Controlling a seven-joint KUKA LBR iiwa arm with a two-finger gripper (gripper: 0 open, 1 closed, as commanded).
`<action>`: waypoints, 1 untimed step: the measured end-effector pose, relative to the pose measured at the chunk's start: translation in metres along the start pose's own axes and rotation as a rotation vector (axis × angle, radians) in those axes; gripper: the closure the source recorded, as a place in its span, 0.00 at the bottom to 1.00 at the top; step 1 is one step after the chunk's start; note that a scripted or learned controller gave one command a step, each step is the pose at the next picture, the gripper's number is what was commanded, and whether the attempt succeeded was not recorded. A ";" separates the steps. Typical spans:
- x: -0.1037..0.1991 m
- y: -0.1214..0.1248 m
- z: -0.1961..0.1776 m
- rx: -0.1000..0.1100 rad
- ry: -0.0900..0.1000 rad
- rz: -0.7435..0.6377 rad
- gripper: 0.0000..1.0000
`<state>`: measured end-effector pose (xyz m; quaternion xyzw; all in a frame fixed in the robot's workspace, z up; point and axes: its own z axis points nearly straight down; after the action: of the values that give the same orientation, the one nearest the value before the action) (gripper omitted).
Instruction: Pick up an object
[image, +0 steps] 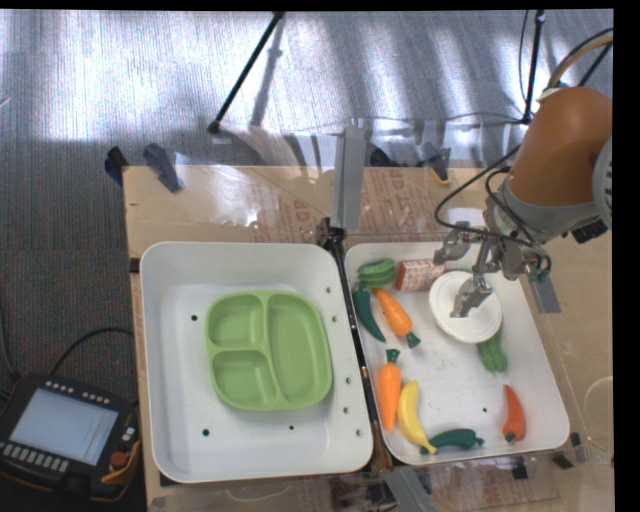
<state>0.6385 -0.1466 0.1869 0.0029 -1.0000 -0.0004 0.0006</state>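
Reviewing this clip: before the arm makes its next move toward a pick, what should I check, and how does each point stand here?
1. Tool over the right bin: ok.
2. Target under it: white plate, directly below: ok.
3. Item held in the tool: cannot tell.
4. Neighbours near the plate: small can and carrot sit close on its left: not ok for a wide approach.
5. Green tray lies in the left bin, away from the arm: ok.

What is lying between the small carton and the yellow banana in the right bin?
In the camera view, two carrots lie between the carton and the banana: an upper carrot and a lower carrot, with bare bin floor between them.
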 end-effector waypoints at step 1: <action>-0.004 0.025 0.102 -0.001 0.003 -0.005 0.00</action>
<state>0.6424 -0.1212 0.0846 0.0052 -1.0000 -0.0009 0.0021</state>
